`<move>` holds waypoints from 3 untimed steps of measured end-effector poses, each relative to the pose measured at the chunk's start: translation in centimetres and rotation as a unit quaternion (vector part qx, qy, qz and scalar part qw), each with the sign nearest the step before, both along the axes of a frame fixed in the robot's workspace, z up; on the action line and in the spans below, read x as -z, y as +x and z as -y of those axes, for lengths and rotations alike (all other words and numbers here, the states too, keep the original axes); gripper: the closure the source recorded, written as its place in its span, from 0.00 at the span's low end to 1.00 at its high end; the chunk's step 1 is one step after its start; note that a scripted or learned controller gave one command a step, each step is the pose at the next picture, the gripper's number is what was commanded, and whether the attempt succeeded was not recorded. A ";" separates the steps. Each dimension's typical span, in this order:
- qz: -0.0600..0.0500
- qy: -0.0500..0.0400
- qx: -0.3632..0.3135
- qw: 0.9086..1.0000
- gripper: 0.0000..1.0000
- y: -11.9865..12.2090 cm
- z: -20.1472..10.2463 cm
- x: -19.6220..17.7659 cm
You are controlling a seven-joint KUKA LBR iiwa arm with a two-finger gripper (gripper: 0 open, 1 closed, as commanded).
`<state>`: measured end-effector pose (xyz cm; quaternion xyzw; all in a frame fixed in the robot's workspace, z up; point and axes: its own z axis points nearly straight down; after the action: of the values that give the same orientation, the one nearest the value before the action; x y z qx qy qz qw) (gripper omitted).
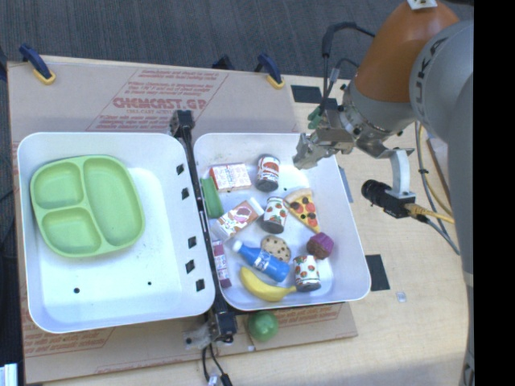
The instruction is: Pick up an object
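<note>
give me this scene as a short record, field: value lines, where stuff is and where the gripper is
left bin: holds a green divided plate
right bin: holds toy food and small cans
near edge of right bin: banana, blue bottle, cookie
right side of right bin: pizza slice, purple fruit
outside the bins: green ball on the bench below the right bin
gripper: above the far right corner of the right bin, nothing seen between its fingers

Even bright light, slight blur
</note>
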<state>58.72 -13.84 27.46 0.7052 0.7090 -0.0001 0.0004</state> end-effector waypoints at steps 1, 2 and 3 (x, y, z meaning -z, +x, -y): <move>-0.001 0.000 0.000 1.000 0.00 0.0 0.0 0.1; -0.001 0.000 0.000 1.000 0.00 0.0 0.0 0.1; 0.000 0.001 -0.001 1.000 0.00 2.8 -8.0 -0.1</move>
<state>61.52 -5.89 27.52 0.7047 0.7095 0.0001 -0.0004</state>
